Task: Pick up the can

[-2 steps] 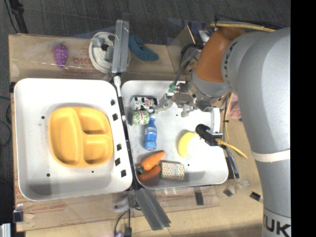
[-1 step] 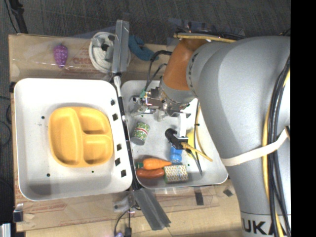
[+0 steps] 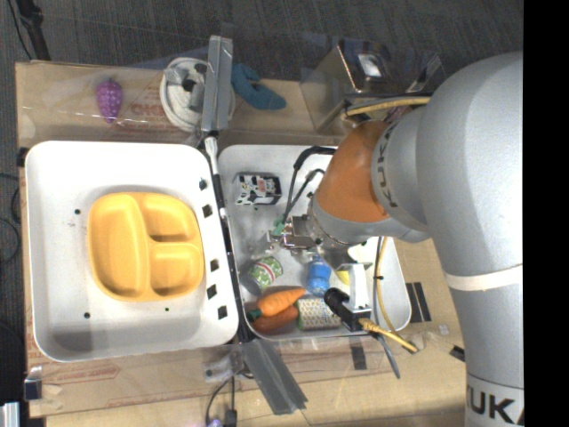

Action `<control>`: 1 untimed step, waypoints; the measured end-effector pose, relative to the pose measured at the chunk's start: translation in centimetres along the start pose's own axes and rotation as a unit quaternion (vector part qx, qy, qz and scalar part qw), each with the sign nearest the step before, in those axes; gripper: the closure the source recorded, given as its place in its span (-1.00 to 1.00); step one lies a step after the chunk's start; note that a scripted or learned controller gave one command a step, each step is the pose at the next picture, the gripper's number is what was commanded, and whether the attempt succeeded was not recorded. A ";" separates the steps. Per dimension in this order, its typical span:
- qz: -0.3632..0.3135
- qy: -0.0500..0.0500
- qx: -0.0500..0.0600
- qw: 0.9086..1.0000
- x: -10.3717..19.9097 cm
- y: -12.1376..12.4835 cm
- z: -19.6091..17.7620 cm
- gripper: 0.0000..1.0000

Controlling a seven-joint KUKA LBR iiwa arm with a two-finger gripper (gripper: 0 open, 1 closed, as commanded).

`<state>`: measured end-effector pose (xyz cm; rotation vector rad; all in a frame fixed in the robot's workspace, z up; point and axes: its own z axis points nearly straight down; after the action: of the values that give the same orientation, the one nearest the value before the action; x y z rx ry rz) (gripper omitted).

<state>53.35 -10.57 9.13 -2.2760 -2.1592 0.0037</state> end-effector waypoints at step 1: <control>0.008 0.000 -0.002 1.000 1.1 -5.8 0.0 -1.00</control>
<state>47.67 -9.13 9.17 -2.2944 -2.1425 0.0000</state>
